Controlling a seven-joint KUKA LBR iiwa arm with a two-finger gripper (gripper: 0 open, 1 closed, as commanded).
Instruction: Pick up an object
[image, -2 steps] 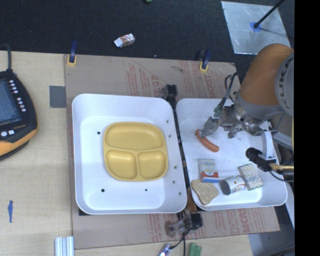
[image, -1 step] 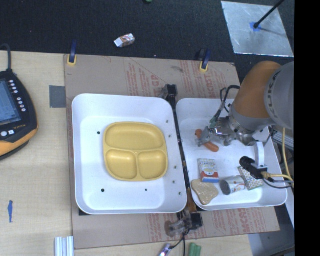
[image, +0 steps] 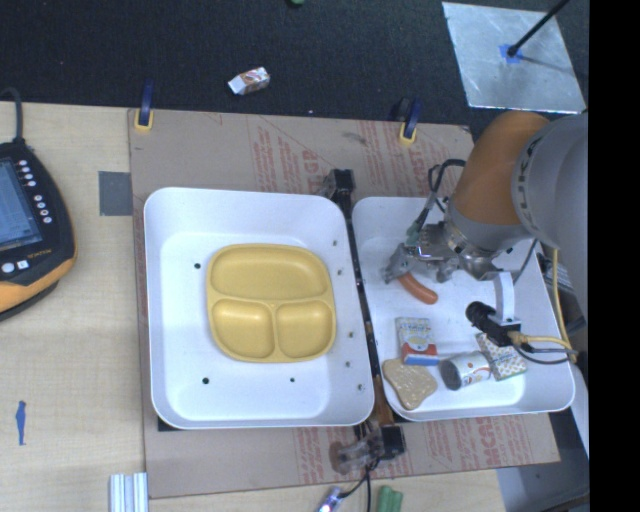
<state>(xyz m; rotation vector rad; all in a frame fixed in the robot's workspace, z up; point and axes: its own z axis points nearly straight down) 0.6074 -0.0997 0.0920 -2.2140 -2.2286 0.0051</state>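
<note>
So the arm (image: 530, 180) comes in from 3 o'clock and its hand (image: 408, 262) sits low in the right bin (image: 372, 225), up near that bin's 10 o'clock corner. Honestly can't tell how far the hand is spread, it's too small and dark against the metal, and I see nothing pinched in it. The orange hot dog (image: 419, 289) lies just beside the hand, at its 5 o'clock, on the bin floor, tilted.

The rest of the clutter is bunched along the right bin's 6 o'clock edge: a small printed packet (image: 413, 329), a red-and-white piece (image: 420, 351) just below it, a tan heart-shaped thing (image: 409, 382) nearly touching the front wall, a tube-like item with a dark cap (image: 468, 372), and a patterned block (image: 500, 356) toward 4 o'clock. Open floor in that bin is mostly a strip between the hot dog and that pile.

The left bin (image: 170, 300) has a yellow divided tray (image: 270, 301) in the middle with white floor all round it. The two bins nearly touch along the centre seam. A teach pendant (image: 28, 232) sits on the tabletop (image: 60, 400) at 9 o'clock.
</note>
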